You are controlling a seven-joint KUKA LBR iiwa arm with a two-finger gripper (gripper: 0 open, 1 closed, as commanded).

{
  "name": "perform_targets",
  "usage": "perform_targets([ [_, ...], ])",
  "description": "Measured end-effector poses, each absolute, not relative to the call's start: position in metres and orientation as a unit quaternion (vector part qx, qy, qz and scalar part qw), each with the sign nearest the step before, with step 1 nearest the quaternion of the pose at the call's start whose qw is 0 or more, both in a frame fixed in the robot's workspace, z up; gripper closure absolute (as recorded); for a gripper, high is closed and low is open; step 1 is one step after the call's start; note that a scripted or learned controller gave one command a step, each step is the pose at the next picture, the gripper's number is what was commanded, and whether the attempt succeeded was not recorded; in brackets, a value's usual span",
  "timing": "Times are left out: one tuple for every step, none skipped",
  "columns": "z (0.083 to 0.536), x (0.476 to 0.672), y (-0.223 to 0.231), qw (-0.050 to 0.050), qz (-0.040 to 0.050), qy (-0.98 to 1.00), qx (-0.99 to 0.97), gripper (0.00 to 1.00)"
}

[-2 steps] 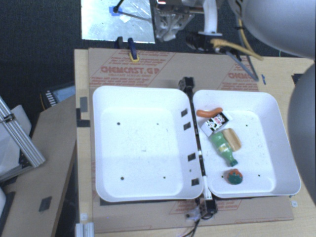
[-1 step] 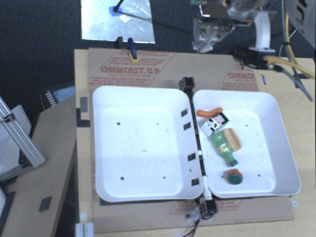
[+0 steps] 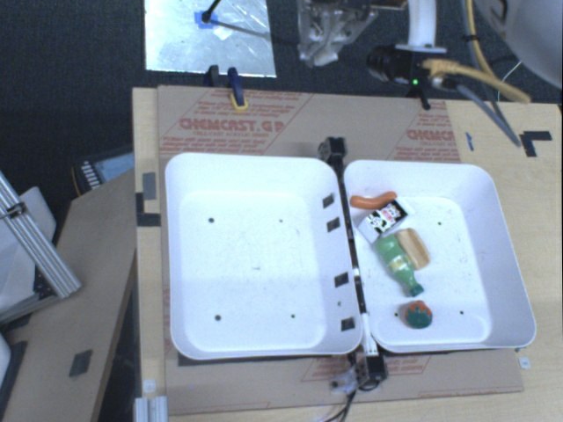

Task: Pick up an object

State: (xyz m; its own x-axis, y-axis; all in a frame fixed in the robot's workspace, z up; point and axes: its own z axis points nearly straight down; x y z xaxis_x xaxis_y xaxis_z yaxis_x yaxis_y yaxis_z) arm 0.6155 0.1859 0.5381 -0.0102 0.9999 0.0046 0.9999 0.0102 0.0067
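Hangs high at the top of the view, beyond the back edge of the bench (image 3: 264, 121): the gripper (image 3: 324, 40), pale and translucent, holding nothing, too blurred to tell whether open or shut. No reach begun, by the look of it.

Five small things clustered in the right bin (image 3: 493, 236), all toward its left half, hard by the divider. An orange sausage (image 3: 373, 200) at the back, curved, lying crosswise. Just in front, a black-and-white card (image 3: 385, 218), touching or nearly touching the sausage. Then a green bottle (image 3: 398, 266) lying flat on a slant, with a tan block (image 3: 413, 246) pressed along its right side. Nearest the front, apart from the rest, a small green-and-orange ball (image 3: 418, 315).

All of these well in front of the gripper and far below it, slightly to the right in the view.

Best choice probably the ball: stands alone, clear bin floor on every side, so less chance of nudging a neighbour. Worth centring straight above before descending, and closing only once low around the middle; round shapes likely to squirt out of a shallow pinch. Bottle a poorer pick unless taken across its narrow width, with the block crowding one side. Card too flat to grip well.
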Motion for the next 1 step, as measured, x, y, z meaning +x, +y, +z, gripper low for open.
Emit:
perform_targets([
  [0.5372, 0.5385, 0.1058, 0.001, 0.0018, 0.705, 0.709, 1.0],
])
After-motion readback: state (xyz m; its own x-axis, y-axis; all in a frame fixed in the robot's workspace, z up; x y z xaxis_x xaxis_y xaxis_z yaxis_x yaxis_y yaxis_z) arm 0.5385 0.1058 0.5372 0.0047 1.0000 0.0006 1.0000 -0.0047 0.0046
